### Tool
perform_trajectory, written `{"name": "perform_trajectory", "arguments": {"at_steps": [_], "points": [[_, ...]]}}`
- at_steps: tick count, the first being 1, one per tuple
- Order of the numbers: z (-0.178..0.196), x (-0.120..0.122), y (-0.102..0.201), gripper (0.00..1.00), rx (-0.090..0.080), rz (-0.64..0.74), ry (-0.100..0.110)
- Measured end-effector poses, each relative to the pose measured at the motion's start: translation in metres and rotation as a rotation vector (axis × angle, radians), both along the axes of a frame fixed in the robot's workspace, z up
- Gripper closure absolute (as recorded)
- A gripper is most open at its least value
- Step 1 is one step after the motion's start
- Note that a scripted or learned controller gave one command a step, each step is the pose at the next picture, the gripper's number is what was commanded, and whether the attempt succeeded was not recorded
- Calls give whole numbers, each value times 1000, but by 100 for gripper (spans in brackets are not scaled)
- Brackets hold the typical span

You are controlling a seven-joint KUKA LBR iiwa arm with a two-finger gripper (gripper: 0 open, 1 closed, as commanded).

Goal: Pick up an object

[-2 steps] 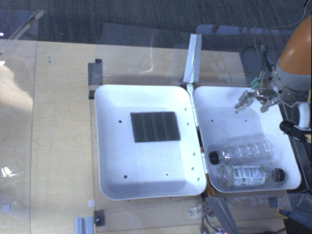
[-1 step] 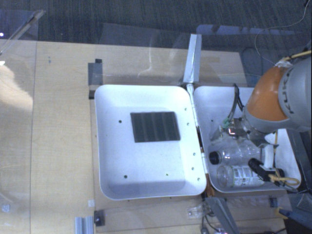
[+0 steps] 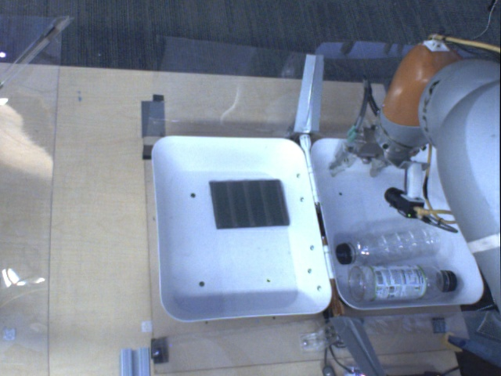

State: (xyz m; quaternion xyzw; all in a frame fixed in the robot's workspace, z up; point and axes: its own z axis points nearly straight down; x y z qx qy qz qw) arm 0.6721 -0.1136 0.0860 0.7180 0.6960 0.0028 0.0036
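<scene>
Two clear plastic bottles lie in the right bin (image 3: 344, 202) near its front. The upper bottle (image 3: 391, 244) has its black cap pointing left. The lower bottle (image 3: 389, 282) carries a printed label, and its black cap points right. My gripper (image 3: 357, 163) hangs over the far left part of the right bin, well behind both bottles. It is open, its two fingers spread with nothing between them. The grey arm with its orange band (image 3: 407, 84) reaches in from the right.
The left bin (image 3: 180, 233) holds a flat dark ribbed rectangle (image 3: 249, 204) near its middle. A black connector with yellow cable (image 3: 407, 204) hangs off the arm above the right bin. A metal post (image 3: 308, 92) stands behind the gap between the bins.
</scene>
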Motion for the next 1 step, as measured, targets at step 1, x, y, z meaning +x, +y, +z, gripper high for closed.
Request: {"name": "perform_trajectory", "arguments": {"at_steps": [1], "points": [[73,-30,-66,0,0,-84,5]]}}
